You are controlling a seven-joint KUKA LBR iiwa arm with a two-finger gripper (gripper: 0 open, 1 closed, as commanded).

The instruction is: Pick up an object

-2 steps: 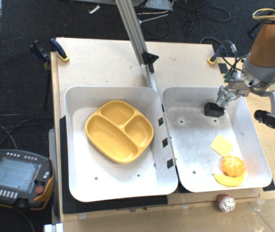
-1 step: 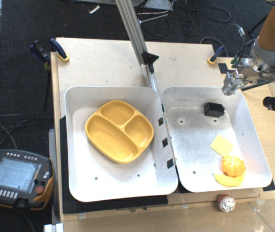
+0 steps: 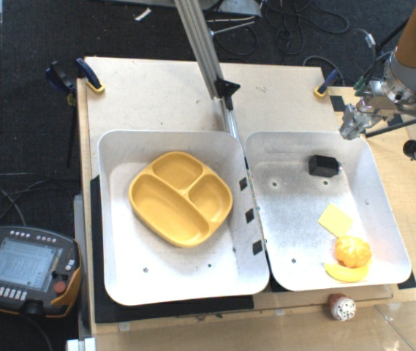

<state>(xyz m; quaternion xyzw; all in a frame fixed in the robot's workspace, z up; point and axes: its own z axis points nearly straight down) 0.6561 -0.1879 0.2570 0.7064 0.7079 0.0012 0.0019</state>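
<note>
The right bin (image 3: 288,196) holds a small black block (image 3: 323,166) near its back, a pale yellow flat piece (image 3: 335,220), an orange fruit (image 3: 353,251) and a yellow banana-like piece (image 3: 346,273) at the front right. My gripper (image 3: 352,125) hangs at the bin's back right corner, above its rim and to the right of the black block. Nothing shows in it.
A yellow divided plate (image 3: 181,197) lies in the left bin (image 3: 120,269). A metal pole (image 3: 200,39) slants over the bench's back. Clamps sit at the board's corners (image 3: 91,79). A teach pendant (image 3: 25,269) lies lower left. A small dotted ball (image 3: 343,308) rests at the front edge.
</note>
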